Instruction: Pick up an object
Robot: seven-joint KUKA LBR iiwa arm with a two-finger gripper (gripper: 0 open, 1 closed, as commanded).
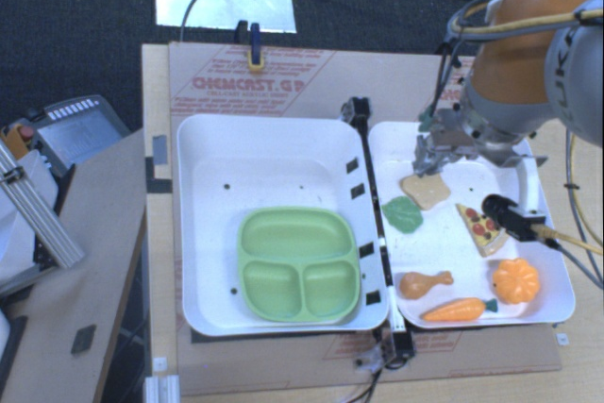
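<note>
The surface is a pale wooden bench top set against dark carpeted floor. A flat sheet of brown cardboard, printed with red lettering, lies on it and covers most of it. Two shallow white bins rest side by side on the cardboard, touching along a black clipped seam down the middle. The left bin sits toward the surface's left edge; the right bin reaches near its right edge. A yellow-and-black clamp grips the cardboard's far edge. Small grey patches sit on the bare wood just beside the left bin.
</note>
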